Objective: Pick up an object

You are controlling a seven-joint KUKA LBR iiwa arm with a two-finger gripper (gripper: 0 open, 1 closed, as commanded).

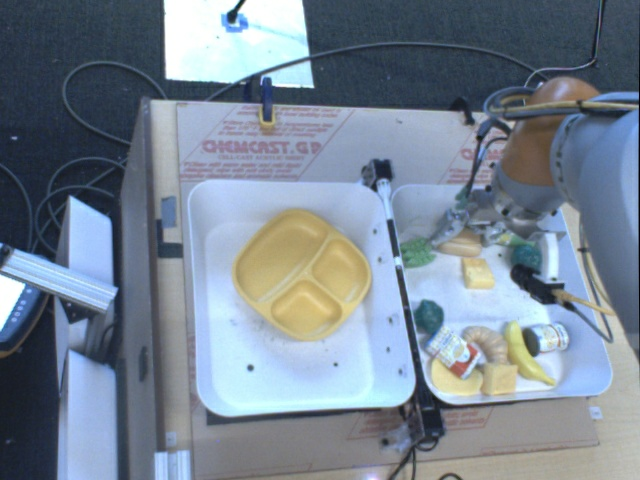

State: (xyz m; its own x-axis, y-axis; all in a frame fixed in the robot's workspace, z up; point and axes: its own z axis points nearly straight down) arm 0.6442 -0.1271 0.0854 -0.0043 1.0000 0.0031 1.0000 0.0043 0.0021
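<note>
Camera view: tool (466, 225) just above bread piece (461, 247).

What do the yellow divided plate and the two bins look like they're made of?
Yellow divided plate: looks like moulded plastic, matte to satin, going by its uniform colour and soft rounded compartment ridges. Left bin and right bin: probably thin formed plastic, smooth white with rounded corners and a faint sheen; the exact material isn't certain from this view.

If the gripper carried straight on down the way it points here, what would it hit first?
Probably the tan bread-like piece lying right under the gripper in the right bin. Depth is hard to judge from this slanted view; it may already be touching it.
</note>
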